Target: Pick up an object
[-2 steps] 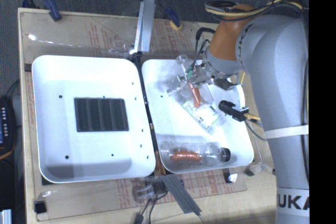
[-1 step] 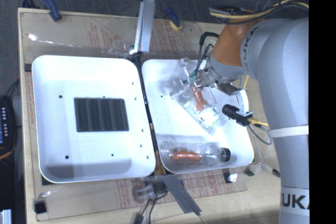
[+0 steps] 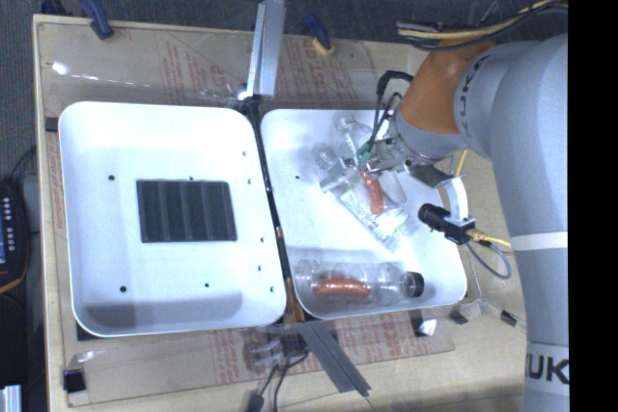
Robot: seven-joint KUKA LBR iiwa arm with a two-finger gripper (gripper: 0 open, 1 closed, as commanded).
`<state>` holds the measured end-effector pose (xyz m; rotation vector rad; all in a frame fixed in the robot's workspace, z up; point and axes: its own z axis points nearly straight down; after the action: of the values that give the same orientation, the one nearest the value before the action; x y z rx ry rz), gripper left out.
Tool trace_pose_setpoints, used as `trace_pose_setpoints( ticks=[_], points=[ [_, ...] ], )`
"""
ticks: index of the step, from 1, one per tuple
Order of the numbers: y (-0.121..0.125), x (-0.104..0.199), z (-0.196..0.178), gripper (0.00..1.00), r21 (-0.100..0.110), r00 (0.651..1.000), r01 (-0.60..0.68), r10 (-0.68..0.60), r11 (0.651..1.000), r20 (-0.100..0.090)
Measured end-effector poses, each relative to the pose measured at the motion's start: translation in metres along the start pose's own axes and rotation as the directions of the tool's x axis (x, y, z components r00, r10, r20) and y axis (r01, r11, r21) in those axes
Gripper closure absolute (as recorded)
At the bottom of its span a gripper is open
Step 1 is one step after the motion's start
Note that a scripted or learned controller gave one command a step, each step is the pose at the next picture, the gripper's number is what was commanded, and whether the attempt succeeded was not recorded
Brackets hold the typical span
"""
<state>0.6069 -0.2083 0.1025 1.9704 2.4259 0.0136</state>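
In the right bin (image 3: pixel 290 236) a clear plastic bottle (image 3: pixel 355 285) with a black cap lies on its side along the near wall, something copper-coloured inside it. Further back lies a crumpled clear plastic wrapper (image 3: pixel 340 161) with an orange piece (image 3: pixel 373 195) and a green-tinted bit beside it. My gripper (image 3: pixel 379 171) reaches down into this pile from the right, directly over the orange piece. The wrist and the clear plastic hide its tips.
The left bin (image 3: pixel 97 207) holds a dark ribbed rectangular block (image 3: pixel 186 210) near its middle. A metal divider bar (image 3: pixel 265 48) stands at the back between the bins. Blue clamps (image 3: pixel 95 13) grip the bench's far edge. Cables trail off the arm at the right.
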Motion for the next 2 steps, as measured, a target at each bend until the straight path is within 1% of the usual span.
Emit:
trace_pose_setpoints(
  ticks=[1, 2],
  points=[
    [0.017, -0.007, 0.001, 0.0, 0.003, 1.0, -0.002, 0.002, 1.0, 0.001],
    [0.05, 0.013, 0.002, 0.0, 0.034, 0.992, 0.129, -0.128, 0.991, -0.007]
  ],
)
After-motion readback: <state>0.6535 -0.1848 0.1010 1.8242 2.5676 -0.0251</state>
